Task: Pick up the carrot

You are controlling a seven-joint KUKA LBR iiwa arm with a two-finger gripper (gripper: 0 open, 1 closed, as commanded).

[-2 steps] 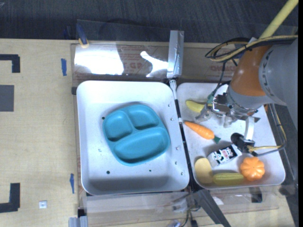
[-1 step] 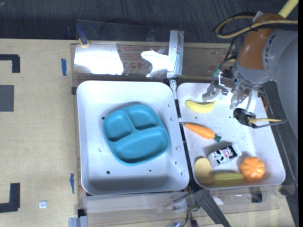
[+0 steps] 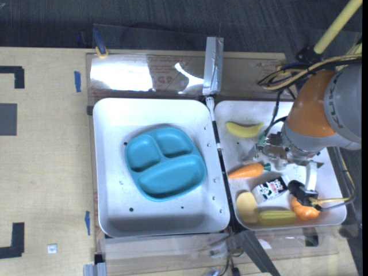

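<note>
The arm [image 3: 330, 111] reaches in from the right and bends down over the right bin [image 3: 330, 211], its orange band above the wrist and the grey wrist pointing down toward the bin's middle. The gripper [image 3: 275, 154] sits low among the items, at the left of the wrist, but its tip is hidden in clutter and wrist hardware; whether it is released or clenched cannot be told from here. Nothing can be seen between its tips.

The carrot [image 3: 246, 171] lies on the right bin's floor, near its left wall, roughly level, pointed end to the left. Its thick end is just beside the gripper; contact cannot be judged.

Other items in the right bin: a banana [image 3: 244, 129] toward the back left; a corn cob [image 3: 275, 216] at the front; a pale round piece [image 3: 246, 202] touching the cob's left end; a small black and white object [image 3: 270, 190] between carrot and cob; an orange piece [image 3: 305, 211] at front right.

The left bin [image 3: 115, 211] holds a blue tray [image 3: 165, 162] with three compartments, lying flat near the middle.
</note>
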